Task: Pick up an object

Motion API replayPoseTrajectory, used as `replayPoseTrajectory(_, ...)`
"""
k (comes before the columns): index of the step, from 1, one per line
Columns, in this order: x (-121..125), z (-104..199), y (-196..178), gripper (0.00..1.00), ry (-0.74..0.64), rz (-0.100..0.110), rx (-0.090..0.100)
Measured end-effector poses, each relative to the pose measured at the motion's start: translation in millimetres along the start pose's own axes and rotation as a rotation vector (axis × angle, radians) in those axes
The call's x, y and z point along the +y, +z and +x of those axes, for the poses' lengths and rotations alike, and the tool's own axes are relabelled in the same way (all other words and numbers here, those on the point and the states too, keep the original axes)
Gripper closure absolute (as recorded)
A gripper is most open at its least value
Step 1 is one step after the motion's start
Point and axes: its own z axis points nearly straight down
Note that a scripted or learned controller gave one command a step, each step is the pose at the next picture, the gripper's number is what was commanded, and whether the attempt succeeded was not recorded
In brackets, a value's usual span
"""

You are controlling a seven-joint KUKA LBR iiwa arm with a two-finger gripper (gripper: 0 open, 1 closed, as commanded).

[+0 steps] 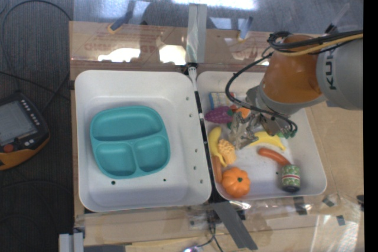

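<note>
In right bin [313,183]: one pumpkin [235,182], one sausage [273,155]; jaws' state unclear.

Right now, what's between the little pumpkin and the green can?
In the camera view, bare white bin floor lies between the pumpkin and the green can; a red sausage lies just above that gap.

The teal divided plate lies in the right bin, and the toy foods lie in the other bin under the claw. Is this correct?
Not quite. The teal divided plate lies in the left bin, as the camera view shows. The toy foods, such as the pumpkin, lie in the right bin under the claw.
</note>
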Motion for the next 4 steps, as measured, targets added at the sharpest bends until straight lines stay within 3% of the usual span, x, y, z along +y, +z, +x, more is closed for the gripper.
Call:
replayPoseTrajectory(1,0,0,0,0.0,0.0,-0.001,0.002)
replayPoseTrajectory(2,-8,11,17,0.0,-0.018,-0.009,-0.001)
replayPoseTrajectory(3,-9,9,7,1.0,-0.017,-0.005,-0.004)
replayPoseTrajectory(4,30,-65,-76,1.0,-0.001,-0.012,0.008)
